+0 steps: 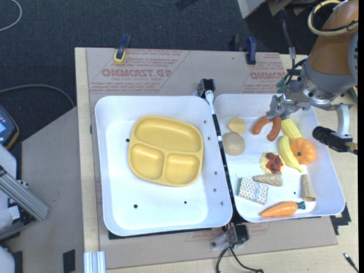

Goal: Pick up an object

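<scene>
Hand (pixel 277 108) low over the far part of the right bin (pixel 330 201), right at the upper ends of two orange-red sausages (pixel 266 125); spread or pressed together cannot be told from this angle, and nothing seen pinched. Likely target: the sausages, lying side by side at a slant, just left of a yellow corn cob (pixel 290 129) and near a small pumpkin (pixel 305 150) and banana (pixel 288 155). Probably light hollow plastic toys, stiff, smooth and rounded, so apt to roll or squirt out of a pinch; best taken across the narrow middle, square to the long axis, not at a tapered end. Crowding with the corn leaves little room for the right finger. Also in the right bin: pale round roll (pixel 234 144), smaller pale lump (pixel 237 125), pizza slice with red topping (pixel 272 163), patterned packet (pixel 253 190), carrot (pixel 281 209), cone (pixel 307 187). Left bin (pixel 114 209) holding a yellow divided tray (pixel 166 151). Both bins on the cardboard-covered desk (pixel 170 67). Grasp judged not yet made.
</scene>
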